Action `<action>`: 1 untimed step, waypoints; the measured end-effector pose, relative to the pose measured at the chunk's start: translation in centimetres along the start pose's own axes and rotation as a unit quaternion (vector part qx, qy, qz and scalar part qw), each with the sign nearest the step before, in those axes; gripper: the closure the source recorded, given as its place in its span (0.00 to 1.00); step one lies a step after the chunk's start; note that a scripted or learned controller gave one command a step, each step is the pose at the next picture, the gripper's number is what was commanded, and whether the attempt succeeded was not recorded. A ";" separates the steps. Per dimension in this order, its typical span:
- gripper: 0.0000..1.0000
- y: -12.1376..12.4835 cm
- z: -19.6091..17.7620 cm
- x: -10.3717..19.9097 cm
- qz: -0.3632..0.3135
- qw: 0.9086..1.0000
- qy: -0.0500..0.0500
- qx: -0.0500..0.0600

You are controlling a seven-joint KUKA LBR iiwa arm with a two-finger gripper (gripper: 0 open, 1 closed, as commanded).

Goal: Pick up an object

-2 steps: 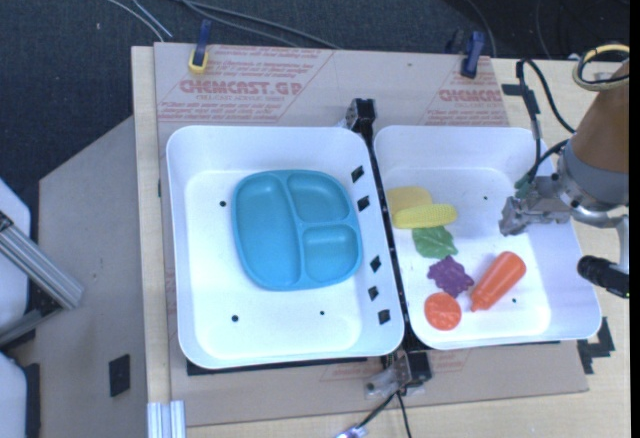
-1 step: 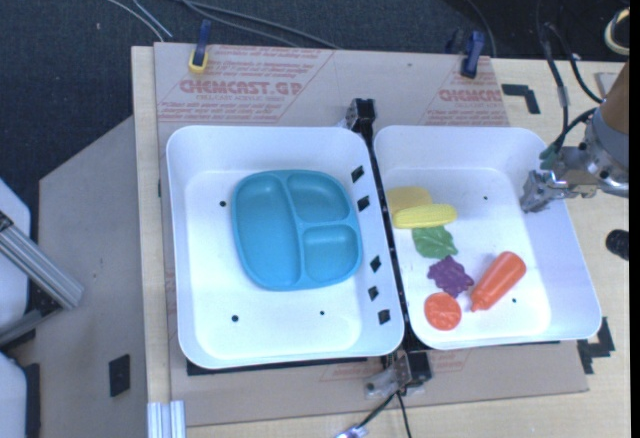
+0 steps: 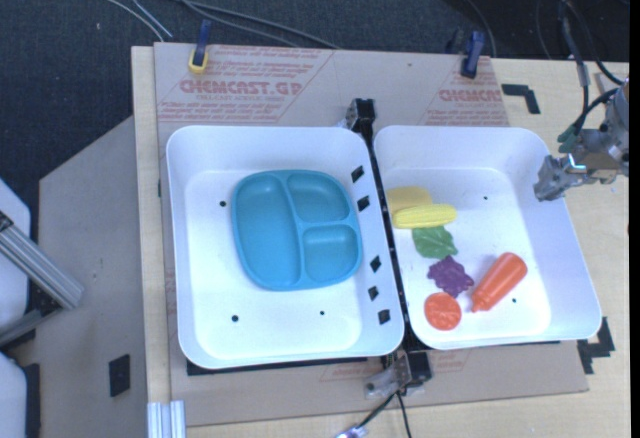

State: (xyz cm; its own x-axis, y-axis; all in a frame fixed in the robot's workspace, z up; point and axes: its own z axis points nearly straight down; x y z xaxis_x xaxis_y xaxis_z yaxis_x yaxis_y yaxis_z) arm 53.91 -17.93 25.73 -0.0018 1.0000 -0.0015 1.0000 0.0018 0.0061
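At frame left, a blue divided plate (image 3: 297, 228) lies in my left bin (image 3: 190, 256). In the right bin (image 3: 560, 276) cluster corn (image 3: 423, 216), a green piece (image 3: 434, 242), purple grapes (image 3: 450, 275), a tomato (image 3: 443, 311) and a carrot (image 3: 498, 280). My jaws (image 3: 553, 178) hover at that bin's right rim; I cannot tell their spread.

The gripper (image 3: 552, 180) is small, made of grey and silver metal. Thin dark cables (image 3: 578, 46) loop above it. A tiny green spot shows beside it.
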 end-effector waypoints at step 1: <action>1.00 1.3 1.4 5.3 -0.002 1.000 0.002 0.004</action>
State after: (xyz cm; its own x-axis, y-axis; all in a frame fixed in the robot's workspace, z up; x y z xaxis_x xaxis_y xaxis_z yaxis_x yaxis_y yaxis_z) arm 55.19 -12.63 24.29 -0.0053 1.0000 0.0025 1.0000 0.0053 -0.0016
